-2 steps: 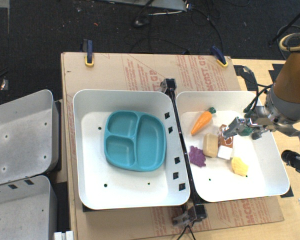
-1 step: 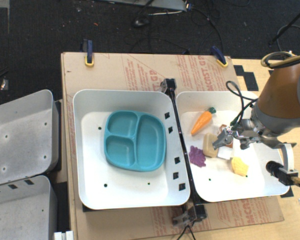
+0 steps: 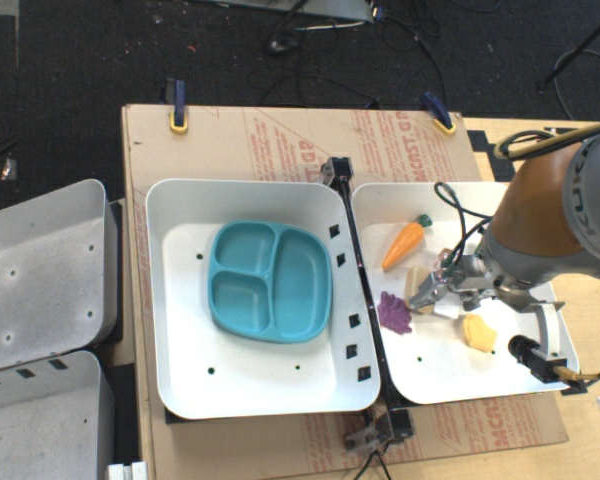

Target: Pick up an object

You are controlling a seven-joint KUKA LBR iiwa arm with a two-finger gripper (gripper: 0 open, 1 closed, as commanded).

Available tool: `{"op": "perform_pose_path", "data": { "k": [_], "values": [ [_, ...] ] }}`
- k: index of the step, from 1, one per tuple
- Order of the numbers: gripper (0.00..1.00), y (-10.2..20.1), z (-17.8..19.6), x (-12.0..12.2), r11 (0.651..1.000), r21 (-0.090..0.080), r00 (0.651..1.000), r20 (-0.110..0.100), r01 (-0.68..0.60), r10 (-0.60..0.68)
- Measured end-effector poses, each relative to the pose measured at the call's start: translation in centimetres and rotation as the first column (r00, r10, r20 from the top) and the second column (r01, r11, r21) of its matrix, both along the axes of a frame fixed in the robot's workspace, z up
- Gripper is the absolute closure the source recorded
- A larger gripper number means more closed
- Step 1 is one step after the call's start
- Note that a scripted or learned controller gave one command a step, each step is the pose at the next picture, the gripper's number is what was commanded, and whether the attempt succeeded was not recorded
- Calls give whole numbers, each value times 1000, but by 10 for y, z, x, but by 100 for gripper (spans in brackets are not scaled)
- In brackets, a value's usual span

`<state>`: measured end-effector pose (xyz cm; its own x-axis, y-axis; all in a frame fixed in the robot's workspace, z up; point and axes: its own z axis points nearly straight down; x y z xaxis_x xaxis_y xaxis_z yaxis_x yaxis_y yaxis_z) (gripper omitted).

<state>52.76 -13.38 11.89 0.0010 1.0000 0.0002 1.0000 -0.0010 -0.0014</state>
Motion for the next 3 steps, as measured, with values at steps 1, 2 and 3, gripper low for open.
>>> {"op": "perform_pose_path", "data": {
  "k": [1, 2, 3],
  "values": [
    [0, 0, -27, 0, 1000, -1, 1000, 1, 1, -1],
    [100, 0, -16, 1, 1000, 0, 1000, 3, 2, -2],
    [100, 4, 45, 2, 1000, -1, 1000, 3, -3, 3]
  ]
}}
